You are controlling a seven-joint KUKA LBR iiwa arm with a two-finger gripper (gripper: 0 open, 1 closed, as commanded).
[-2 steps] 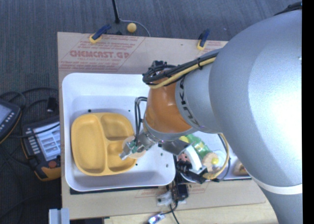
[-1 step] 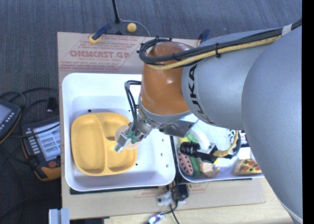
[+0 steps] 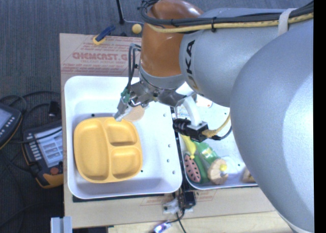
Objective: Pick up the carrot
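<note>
The gripper (image 3: pixel 124 108) hangs over the left bin (image 3: pixel 153 176) beside the yellow tray (image 3: pixel 107 148), its state impossible to tell, while nothing clearly a carrot shows (perhaps among the food (image 3: pixel 201 163) in the right bin), so the pickup looks undone

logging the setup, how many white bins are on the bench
2. The shallow white left bin holds a yellow divided plastic tray. The shallow white right bin holds toy food and is largely covered by the grey arm, so things may be hidden.
</note>
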